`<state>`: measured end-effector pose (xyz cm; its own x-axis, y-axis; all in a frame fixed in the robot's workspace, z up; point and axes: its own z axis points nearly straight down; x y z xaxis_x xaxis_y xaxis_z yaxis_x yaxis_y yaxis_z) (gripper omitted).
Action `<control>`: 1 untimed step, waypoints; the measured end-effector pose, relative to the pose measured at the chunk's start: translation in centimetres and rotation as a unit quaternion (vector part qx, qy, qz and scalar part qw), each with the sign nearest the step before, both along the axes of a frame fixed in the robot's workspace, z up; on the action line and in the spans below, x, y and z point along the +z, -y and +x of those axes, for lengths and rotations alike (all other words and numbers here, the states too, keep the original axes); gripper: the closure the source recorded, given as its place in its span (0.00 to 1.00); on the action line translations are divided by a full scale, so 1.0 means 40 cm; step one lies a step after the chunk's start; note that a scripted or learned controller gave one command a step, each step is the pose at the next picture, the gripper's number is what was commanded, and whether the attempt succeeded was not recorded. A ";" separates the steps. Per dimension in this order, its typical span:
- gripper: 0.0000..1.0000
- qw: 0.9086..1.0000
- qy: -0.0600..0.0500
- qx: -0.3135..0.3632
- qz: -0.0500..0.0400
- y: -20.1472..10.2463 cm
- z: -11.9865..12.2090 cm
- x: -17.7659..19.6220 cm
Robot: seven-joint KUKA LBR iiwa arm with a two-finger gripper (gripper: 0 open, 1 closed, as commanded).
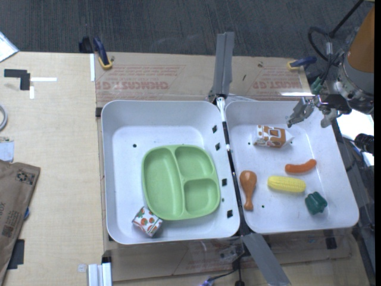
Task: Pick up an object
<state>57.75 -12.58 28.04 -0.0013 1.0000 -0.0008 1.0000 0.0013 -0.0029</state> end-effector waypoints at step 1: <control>0.00 0.999 0.000 -0.034 0.000 -0.199 0.101 -0.225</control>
<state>61.80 -4.62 19.05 0.0669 0.9978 -0.0013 0.9978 -0.0669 -0.0027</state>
